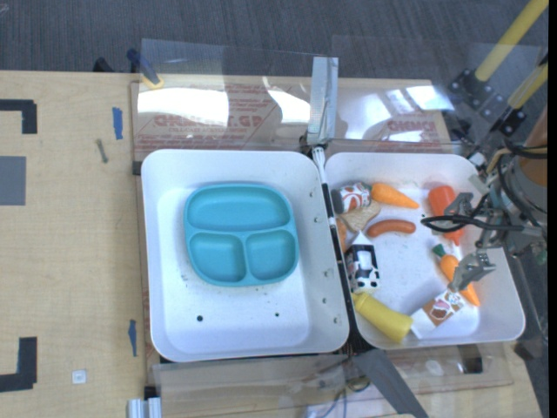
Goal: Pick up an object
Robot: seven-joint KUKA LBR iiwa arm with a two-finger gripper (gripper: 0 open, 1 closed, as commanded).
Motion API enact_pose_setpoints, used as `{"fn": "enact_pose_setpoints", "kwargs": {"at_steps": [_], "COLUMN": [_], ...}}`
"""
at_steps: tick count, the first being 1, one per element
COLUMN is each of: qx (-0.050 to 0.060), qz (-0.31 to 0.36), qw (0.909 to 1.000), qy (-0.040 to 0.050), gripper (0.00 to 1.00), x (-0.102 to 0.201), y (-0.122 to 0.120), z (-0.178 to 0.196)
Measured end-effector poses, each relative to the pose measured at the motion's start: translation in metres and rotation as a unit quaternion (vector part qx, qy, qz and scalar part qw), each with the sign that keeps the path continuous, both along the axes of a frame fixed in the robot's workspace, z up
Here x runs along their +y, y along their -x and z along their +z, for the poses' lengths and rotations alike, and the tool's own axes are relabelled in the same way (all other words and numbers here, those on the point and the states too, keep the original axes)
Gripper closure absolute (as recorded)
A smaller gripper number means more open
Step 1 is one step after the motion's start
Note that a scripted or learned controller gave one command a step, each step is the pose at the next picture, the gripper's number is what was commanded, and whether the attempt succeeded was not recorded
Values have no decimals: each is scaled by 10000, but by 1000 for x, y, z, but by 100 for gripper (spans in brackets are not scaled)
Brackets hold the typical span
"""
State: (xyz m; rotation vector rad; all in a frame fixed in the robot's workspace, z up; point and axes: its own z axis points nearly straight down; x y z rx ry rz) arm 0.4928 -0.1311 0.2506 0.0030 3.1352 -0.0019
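Note:
The right bin holds several toy foods. Among them are an orange carrot, a brown sausage, a red-orange pepper, a black-and-white cow figure, a yellow cylinder and a small red-and-white carton. My gripper hangs over the bin's right side, open. One dark finger reaches past the pepper and the other finger is lower down. A small orange carrot with a green top lies in the gap between them, and nothing is gripped.
The left bin contains a teal divided plate. A second red-and-white carton lies by the divider between the bins. Clear plastic panels stand behind both bins. The tan bench extends to the left.

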Motion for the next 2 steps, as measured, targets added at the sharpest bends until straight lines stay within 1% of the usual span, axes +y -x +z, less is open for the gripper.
{"fn": "enact_pose_setpoints", "kwargs": {"at_steps": [1, 2], "qx": [62, -77], "qz": [328, 1071], "qw": [9994, 9942], "qy": [-20, 18], "gripper": [0, 0], "x": [-11, 37], "y": [-66, -128], "z": [-123, -156]}}
